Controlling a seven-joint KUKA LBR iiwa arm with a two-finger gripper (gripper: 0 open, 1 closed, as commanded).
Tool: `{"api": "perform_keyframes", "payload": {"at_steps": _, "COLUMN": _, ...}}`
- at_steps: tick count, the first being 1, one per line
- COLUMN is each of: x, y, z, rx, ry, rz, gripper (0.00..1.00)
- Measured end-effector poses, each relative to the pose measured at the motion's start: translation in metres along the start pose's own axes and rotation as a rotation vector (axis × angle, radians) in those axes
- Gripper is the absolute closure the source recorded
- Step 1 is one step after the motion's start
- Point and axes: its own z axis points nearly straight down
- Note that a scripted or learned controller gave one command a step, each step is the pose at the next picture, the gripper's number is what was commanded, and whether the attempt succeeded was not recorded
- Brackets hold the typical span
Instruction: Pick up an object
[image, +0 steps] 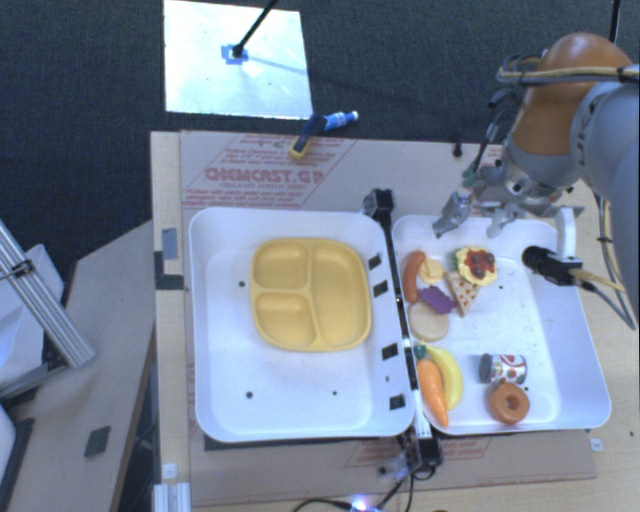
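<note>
My gripper (473, 218) hovers over the far edge of the right bin (560, 340), its fingers spread open with nothing between them. Just below it lie a small toy with a red top (476, 263), a pizza slice (462, 291), an orange sausage (411, 276) and a purple piece (436, 298). A round beige cookie (431, 323) sits beneath those. Toward the near edge are a banana (451, 374), a carrot (433, 392), a small can (503, 368) and a donut (509, 403).
A yellow divided plate (308, 293) lies in the left bin (230, 390). A black-clipped divider (392, 300) runs between the bins. A blue and yellow marker (322, 124) lies on the cardboard behind them.
</note>
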Motion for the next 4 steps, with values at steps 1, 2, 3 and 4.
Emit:
{"api": "perform_keyframes", "payload": {"at_steps": 1, "x": 0.0, "y": 0.003, "z": -0.007, "rx": -0.012, "ry": -0.001, "rz": -0.002, "gripper": 0.0}}
{"api": "perform_keyframes", "payload": {"at_steps": 2, "x": -0.004, "y": 0.012, "z": 0.044, "rx": -0.009, "ry": -0.001, "rz": -0.002, "gripper": 0.0}}
{"api": "perform_keyframes", "payload": {"at_steps": 3, "x": 0.0, "y": 0.007, "z": 0.087, "rx": -0.019, "ry": 0.0, "rz": -0.002, "gripper": 0.0}}
{"api": "perform_keyframes", "payload": {"at_steps": 4, "x": 0.001, "y": 0.008, "z": 0.11, "rx": -0.013, "ry": -0.001, "rz": -0.004, "gripper": 0.0}}
